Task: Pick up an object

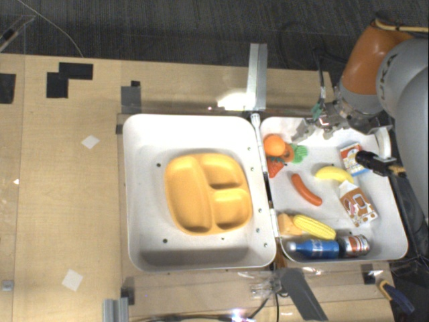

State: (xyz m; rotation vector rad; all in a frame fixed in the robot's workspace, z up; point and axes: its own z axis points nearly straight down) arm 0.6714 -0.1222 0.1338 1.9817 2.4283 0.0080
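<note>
In the right bin (397,228) lie several toy foods: an orange fruit (273,144) with a green piece (299,153) beside it, a red sausage (306,188), a banana (333,174), a corn cob (314,226), a blue can (325,248), a red-and-white carton (350,157) and a brown patterned packet (357,204). My gripper (314,129) hangs over the bin's far edge, just right of and above the orange fruit. Its fingers are spread, open, with nothing between them.
The left bin (137,180) holds a yellow divided tray (208,192). A metal post (257,79) rises behind the wall where the bins meet. The grey arm with its orange band (365,62) fills the upper right. A small red piece (276,168) lies by the divider.
</note>
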